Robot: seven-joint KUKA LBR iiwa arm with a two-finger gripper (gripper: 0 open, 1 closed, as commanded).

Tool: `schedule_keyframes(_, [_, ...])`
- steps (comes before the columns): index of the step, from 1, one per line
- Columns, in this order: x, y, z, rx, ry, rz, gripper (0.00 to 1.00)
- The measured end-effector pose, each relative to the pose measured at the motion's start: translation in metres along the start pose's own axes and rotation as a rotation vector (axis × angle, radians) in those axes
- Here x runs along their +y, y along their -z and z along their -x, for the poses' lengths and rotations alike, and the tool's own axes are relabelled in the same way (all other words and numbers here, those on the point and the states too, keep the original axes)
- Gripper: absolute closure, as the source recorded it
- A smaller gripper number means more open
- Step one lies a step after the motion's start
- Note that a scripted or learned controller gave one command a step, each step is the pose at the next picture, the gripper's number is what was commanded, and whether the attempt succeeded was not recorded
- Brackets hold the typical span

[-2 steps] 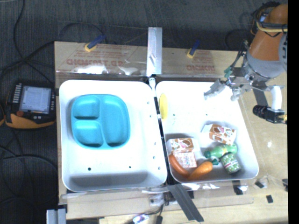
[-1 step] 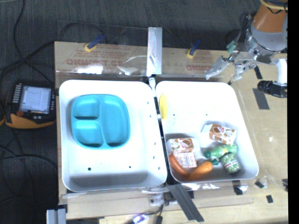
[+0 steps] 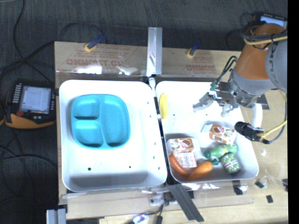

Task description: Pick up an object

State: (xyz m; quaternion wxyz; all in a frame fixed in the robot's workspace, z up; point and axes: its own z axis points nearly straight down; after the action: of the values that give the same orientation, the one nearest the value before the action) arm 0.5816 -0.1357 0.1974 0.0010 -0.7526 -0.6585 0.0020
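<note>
My gripper (image 3: 216, 104) hangs over the upper part of the right bin (image 3: 187, 90), fingers spread apart, nothing between them and nothing touching them. The white floor under the fingers is bare.

Count, right bin: one yellow banana (image 3: 163, 105) lying along the left wall; two small cartons, one (image 3: 222, 134) near the right side and one (image 3: 182, 152) lower left; one orange carrot (image 3: 202, 170) against the front wall; one red sausage (image 3: 176, 165) beside it, partly under the lower carton; two green items (image 3: 225, 157) close together at the lower right, type unclear. All pickable things sit in the lower half, packed near the front and right walls, apart from the banana.

Count, left bin (image 3: 140, 162): one blue divided tray (image 3: 99, 120), three compartments.

Open room: the middle and top of the right bin, between banana and gripper.
</note>
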Motion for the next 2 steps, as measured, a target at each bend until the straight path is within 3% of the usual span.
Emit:
schedule_keyframes(1, [-0.0099,-0.0348,0.0540,0.002,-0.133,0.000,0.00])
schedule_keyframes(2, [-0.0099,-0.0347,0.0539,0.002,-0.133,0.000,0.00])
